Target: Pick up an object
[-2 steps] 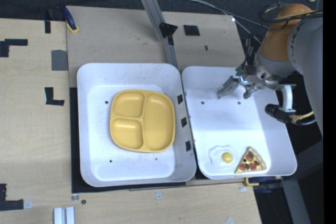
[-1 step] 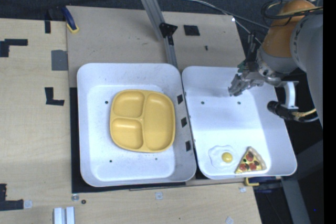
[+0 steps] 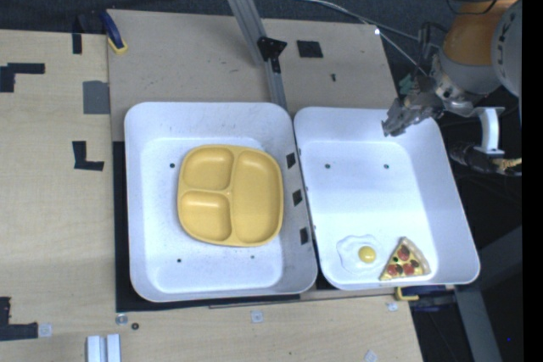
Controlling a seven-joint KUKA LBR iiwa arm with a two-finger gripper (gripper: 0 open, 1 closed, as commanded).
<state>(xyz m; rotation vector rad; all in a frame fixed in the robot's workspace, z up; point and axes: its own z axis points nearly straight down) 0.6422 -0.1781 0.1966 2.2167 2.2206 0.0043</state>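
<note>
A toy fried egg [image 3: 359, 253] lies at the near edge of the right bin [image 3: 382, 182]. Right beside it, to the right, sits a toy pizza slice [image 3: 405, 259] with red toppings. A yellow divided plate [image 3: 230, 195] rests in the middle of the left bin [image 3: 161, 182]. My gripper [image 3: 397, 123] hangs over the far right corner of the right bin, well away from the egg and the pizza slice, with nothing seen between its fingers.
A slanted metal pole [image 3: 246, 8] rises behind the bins at the centre. Cables [image 3: 356, 13] run across the bench's far side. Black clips [image 3: 297, 197] sit along the seam between the bins.
</note>
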